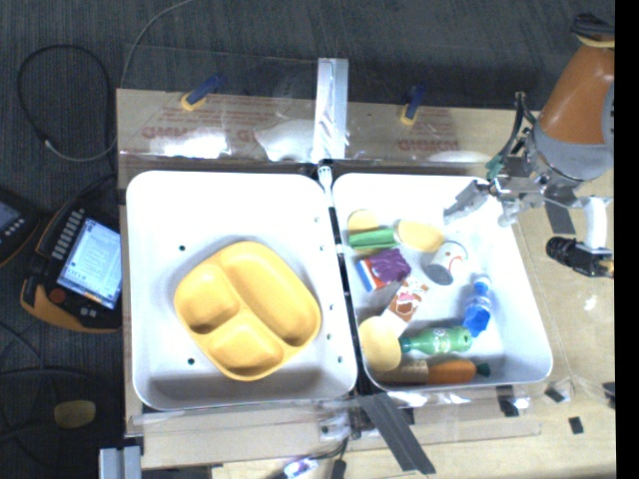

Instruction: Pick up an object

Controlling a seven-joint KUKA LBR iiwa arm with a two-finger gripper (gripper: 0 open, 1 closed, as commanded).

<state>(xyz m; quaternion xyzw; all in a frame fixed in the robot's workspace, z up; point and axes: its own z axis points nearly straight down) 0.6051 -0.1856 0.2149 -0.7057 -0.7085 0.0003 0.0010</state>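
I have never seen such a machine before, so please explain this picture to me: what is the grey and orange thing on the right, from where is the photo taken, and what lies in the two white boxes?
The photo comes from one camera fixed above the bench, looking down at a slant. The grey and orange thing is a robot arm reaching in from the right. At its end is its tool, two fingers for grasping. The tool hangs over the upper right corner of the right bin, and nothing shows between its fingers.

The left bin holds a yellow divided tray. The right bin holds a pile of small items, among them a green bottle, a blue bottle, a purple piece and a yellow ball. The robot is meant to pick one up.
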